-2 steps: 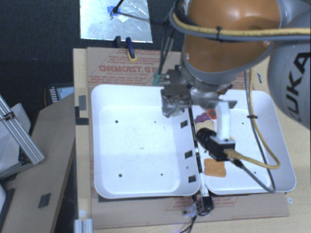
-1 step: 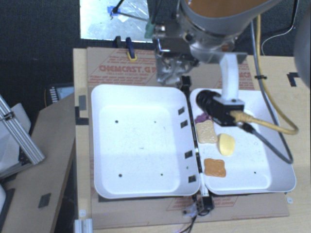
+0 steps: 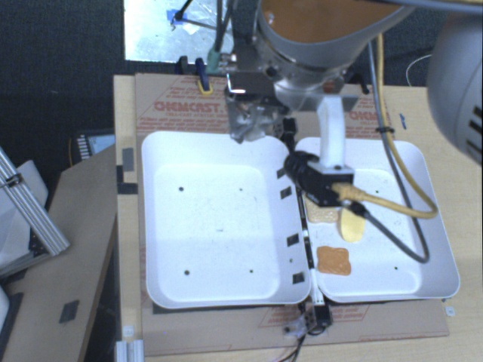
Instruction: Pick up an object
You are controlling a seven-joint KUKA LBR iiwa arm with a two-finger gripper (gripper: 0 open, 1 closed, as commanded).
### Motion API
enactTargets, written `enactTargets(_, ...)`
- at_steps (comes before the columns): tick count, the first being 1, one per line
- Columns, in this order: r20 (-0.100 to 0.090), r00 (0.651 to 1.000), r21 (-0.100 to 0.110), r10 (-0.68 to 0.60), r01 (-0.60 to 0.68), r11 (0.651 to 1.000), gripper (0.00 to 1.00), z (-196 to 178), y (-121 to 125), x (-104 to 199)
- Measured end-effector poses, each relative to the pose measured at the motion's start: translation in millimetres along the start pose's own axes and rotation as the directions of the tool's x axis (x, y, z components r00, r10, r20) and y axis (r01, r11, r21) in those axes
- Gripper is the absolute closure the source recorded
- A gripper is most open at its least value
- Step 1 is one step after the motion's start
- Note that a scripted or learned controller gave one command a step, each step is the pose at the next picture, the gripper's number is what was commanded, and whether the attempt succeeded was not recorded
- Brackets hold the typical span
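Camera view, going left to right; the left bin (image 3: 211, 232) has just a few small dark dots (image 3: 181, 189) on its white floor; behind it there's a sheet of cardboard (image 3: 181, 104) with red print, and a little blue and yellow clamp (image 3: 202, 78) at its far edge. The gripper (image 3: 251, 127) hangs over the far rim of the left bin, close to the corner where the two bins meet; honestly can't tell if it's open or closed, it's a blurry metal lump from this angle, and I see nothing held in it. The big grey arm (image 3: 332, 13) with its orange band comes in from the top right. All the pickable stuff sits in the right bin (image 3: 423, 202), on its left side near the divider; a pale tan piece (image 3: 323, 216), partly covered, a yellow oval piece (image 3: 352, 226) touching it, and an orange-brown square (image 3: 333, 261) just in front of those two, nearer the camera; all three are well apart from the gripper.
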State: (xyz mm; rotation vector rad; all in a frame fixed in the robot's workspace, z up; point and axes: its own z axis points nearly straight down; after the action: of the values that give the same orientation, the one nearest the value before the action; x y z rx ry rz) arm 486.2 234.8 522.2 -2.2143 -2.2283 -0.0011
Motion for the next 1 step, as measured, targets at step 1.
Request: enactTargets(1, 0.0, 1.0, -0.001, 0.001, -0.001, 1.0, 0.0, -0.6, 0.0, -0.5)
